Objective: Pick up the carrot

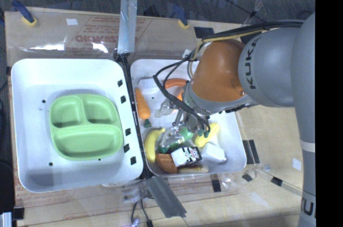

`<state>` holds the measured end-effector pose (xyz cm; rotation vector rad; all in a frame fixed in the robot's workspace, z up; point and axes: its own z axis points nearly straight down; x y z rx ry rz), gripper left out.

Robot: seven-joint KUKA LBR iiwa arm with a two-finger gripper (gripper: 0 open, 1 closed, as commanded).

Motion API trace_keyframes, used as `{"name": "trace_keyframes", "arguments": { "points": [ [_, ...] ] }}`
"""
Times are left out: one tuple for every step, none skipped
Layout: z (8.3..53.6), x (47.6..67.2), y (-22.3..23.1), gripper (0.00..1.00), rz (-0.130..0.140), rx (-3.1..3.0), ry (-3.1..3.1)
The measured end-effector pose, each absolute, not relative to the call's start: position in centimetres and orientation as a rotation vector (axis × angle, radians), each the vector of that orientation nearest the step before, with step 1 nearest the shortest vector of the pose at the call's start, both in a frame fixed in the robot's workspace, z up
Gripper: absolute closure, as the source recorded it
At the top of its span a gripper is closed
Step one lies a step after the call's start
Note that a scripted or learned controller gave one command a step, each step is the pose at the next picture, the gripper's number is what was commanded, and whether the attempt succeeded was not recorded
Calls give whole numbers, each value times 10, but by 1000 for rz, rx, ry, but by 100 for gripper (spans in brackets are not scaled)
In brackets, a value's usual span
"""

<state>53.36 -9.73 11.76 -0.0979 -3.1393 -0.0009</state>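
Note:
The carrot (142,104) is a short orange piece lying along the left wall of the right bin (236,135), pointing up and down the view. My gripper (177,135) hangs below the orange wrist band over the pile of items in the middle of that bin, to the right of the carrot and a little nearer the front. It is apart from the carrot. The wrist hides much of the bin's back right part.
The left bin (27,113) holds a green divided plate (84,125). Around the gripper lie a yellow banana (151,144), a brown and black item (179,159), a white block (214,153) and another orange piece (174,83) near the back.

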Motion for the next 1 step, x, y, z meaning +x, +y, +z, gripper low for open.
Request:
{"name": "trace_keyframes", "arguments": {
  "points": [
    [110,589,-137,0,2,-217,-3135]
  ]
}}
